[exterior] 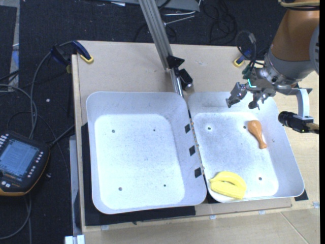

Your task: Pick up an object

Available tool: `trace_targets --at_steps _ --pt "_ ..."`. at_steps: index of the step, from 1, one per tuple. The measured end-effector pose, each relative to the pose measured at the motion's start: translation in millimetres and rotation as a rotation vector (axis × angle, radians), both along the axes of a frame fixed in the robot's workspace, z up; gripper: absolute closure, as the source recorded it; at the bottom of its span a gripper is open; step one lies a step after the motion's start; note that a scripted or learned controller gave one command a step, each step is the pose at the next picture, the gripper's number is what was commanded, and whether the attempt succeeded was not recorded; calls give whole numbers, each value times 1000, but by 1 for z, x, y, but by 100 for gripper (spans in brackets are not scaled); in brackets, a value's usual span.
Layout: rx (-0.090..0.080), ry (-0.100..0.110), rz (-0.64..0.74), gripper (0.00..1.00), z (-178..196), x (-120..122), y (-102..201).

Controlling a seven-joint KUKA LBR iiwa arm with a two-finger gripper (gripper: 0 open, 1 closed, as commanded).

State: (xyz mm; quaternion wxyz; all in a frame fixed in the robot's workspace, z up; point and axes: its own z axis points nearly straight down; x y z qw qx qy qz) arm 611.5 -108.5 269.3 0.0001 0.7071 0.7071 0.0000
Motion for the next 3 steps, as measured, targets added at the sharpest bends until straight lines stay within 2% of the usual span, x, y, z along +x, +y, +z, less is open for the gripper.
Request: trace_targets --at_steps 1,3 --pt "0 0 0 0 0 0 0" --pt "1 4 0 0 -88 -12 -2"
